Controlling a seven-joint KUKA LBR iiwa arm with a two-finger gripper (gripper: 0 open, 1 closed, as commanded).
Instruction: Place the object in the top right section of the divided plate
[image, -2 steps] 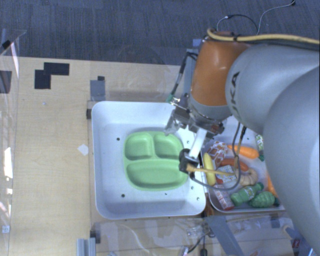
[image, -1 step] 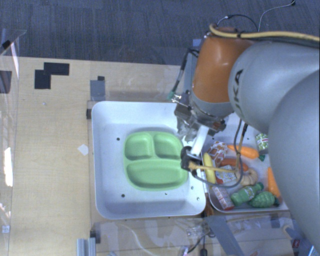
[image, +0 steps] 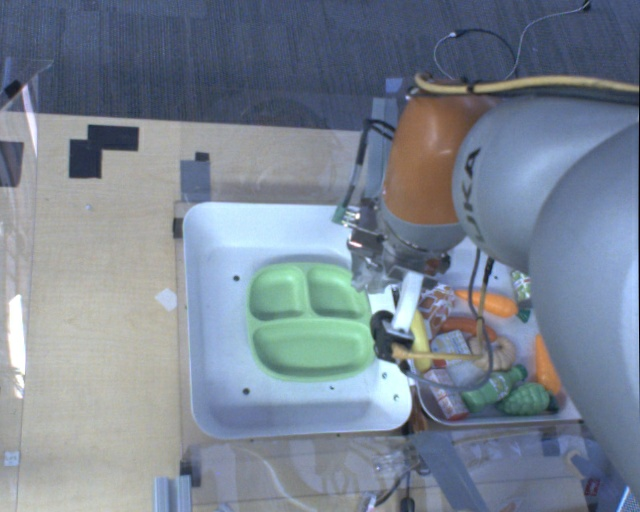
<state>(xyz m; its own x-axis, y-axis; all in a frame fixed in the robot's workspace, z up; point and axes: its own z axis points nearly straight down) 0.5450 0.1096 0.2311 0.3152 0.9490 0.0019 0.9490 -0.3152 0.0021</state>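
Here's the big grey arm (image: 540, 200) with its orange band, one of it, reaching in from the right of the green divided plate (image: 305, 345) and looming over that plate's right edge. Under everything is one pale wooden table (image: 110, 330). On it are two white bins: the left bin (image: 215, 400) carries the plate, and the right bin (image: 500, 421) sits just beside the plate's right side, half hidden under the arm.

One plate, three sections — a long one along the bottom and two smaller ones above it. The top right section (image: 330, 290) is the target, and what shows of it is bare green, as are the other two. So by my reading the placing is not done.

The gripper (image: 368, 272) hangs right at the upper right corner of the plate, touching or just above the rim of the target section. Whether the jaws are released or clenched I cannot tell, and I see nothing held there.

So where's the object? Most likely it is in the jumble to the right of the plate. I count two orange carrot-like pieces (image: 492, 303) (image: 545, 365) and two green pieces (image: 527, 400) (image: 488, 390) — the rest overlap too much to count. Left to do, I judge: get an object over that section and let go.
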